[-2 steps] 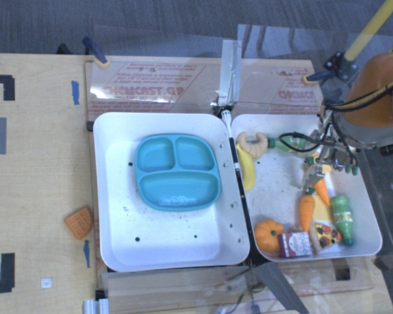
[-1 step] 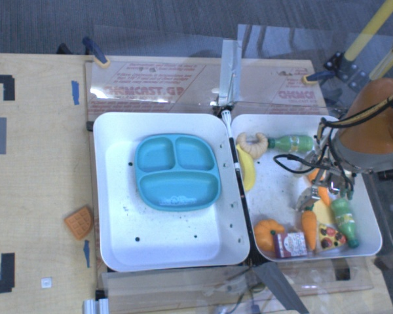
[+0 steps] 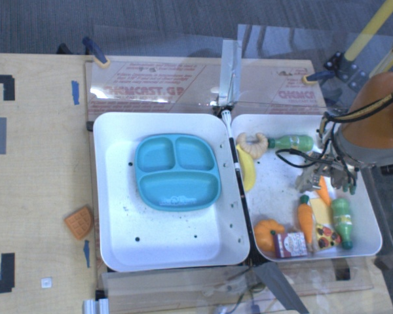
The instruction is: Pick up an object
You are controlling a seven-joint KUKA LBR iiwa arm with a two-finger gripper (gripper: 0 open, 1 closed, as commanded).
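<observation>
Nothing is lifted yet: the gripper [image 3: 322, 178] is hovering at the right bin [image 3: 373, 241] in the frame's right over the carrots [image 3: 306, 218], finger state unclear.

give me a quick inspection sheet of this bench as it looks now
surface: wooden bench bearing left bin and right bin.
job's things: right bin holds a banana, a green bottle, a carrot, a green vegetable, an orange fruit and a small packet, crowded at its near right.
clutter: blue divided plate in left bin; waffle toy on the bench left of it.
grippers: gripper low over the right bin, above the carrot; finger state unclear.
cables: black cables looping at the wrist.
surroundings: clear panels behind the bins, blue tape marks.
</observation>
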